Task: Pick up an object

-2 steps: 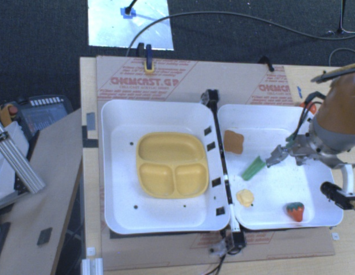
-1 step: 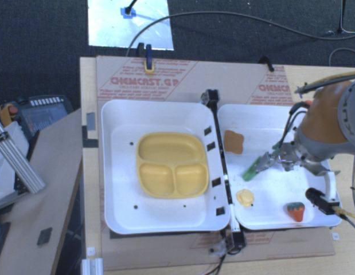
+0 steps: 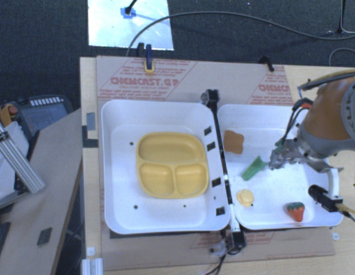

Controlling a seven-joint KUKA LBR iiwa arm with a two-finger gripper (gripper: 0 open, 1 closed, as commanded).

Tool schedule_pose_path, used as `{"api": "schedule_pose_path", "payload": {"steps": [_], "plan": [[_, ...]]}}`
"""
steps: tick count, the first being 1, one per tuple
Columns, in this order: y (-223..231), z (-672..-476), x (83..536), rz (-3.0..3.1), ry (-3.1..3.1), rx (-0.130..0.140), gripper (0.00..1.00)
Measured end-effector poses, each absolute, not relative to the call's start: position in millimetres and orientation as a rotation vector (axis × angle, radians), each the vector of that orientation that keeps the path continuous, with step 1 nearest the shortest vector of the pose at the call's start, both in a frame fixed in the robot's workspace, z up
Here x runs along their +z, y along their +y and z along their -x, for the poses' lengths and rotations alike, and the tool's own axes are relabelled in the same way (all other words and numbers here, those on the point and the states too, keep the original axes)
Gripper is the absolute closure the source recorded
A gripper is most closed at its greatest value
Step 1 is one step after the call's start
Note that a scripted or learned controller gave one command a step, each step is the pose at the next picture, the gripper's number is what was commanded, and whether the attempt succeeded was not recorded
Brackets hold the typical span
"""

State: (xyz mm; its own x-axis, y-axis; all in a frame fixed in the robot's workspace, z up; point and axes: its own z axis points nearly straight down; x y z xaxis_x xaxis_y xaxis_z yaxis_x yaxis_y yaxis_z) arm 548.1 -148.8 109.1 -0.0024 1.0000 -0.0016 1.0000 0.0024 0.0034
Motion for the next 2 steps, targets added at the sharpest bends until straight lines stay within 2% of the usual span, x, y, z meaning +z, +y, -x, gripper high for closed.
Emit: {"api": "schedule_pose_path", "payload": {"steps": [2], "plan": [[-159,-560.3,200,-2.214,2.221,0.004,1.00]]}}
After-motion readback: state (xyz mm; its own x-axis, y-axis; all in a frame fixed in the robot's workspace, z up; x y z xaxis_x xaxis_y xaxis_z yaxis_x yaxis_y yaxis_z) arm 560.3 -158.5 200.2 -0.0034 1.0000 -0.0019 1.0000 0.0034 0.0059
